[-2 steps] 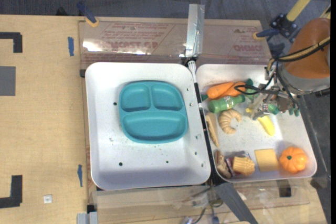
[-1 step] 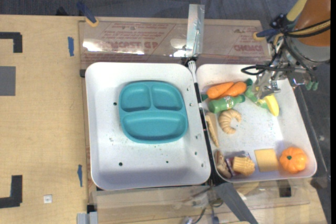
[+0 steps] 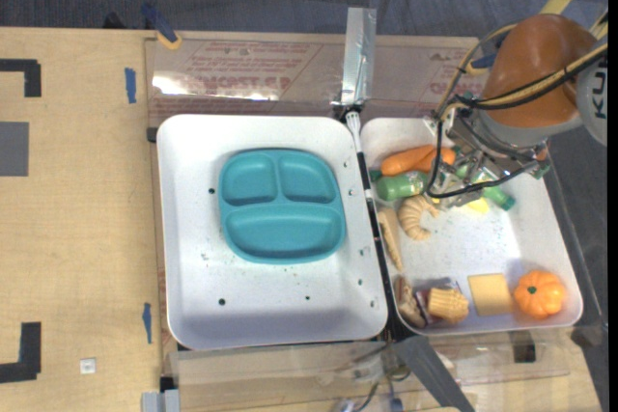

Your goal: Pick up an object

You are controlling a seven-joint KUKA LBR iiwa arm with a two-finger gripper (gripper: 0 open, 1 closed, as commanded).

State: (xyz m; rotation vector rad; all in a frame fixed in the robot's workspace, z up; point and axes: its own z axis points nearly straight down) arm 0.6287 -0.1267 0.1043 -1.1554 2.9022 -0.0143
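Camera view: two white bins sit side by side on the bench. The left bin (image 3: 183, 304) holds a teal divided plate (image 3: 282, 205) near its centre. The right bin (image 3: 570, 299) holds the loose objects. The arm (image 3: 541, 72) comes in from about two o'clock, and its gripper (image 3: 463, 171) hangs low over the upper part of the right bin, in among the items there. Whether the gripper is apart or closed cannot be told, since wrist hardware and cables cover it from above.

Just at the gripper's nine o'clock lies an orange carrot (image 3: 413, 158), with a green vegetable (image 3: 398, 187) touching it below. A pale croissant-shaped piece (image 3: 415, 217) lies at the gripper's seven o'clock, and a green piece (image 3: 497, 199) with a yellow patch beside it lies at its four o'clock. Along the bin's six o'clock edge sit a waffle cone (image 3: 446, 303), a tan block (image 3: 489, 293) and a small pumpkin (image 3: 539, 293), well apart from the gripper.

The step in hand looks like the reach and descent onto the cluster at the bin's top; nothing can be confirmed as grasped. The next move would call for closing squarely on a single item, likely the green piece or the carrot, then a straight lift. Crowding there risks pinching two things or nudging one aside.
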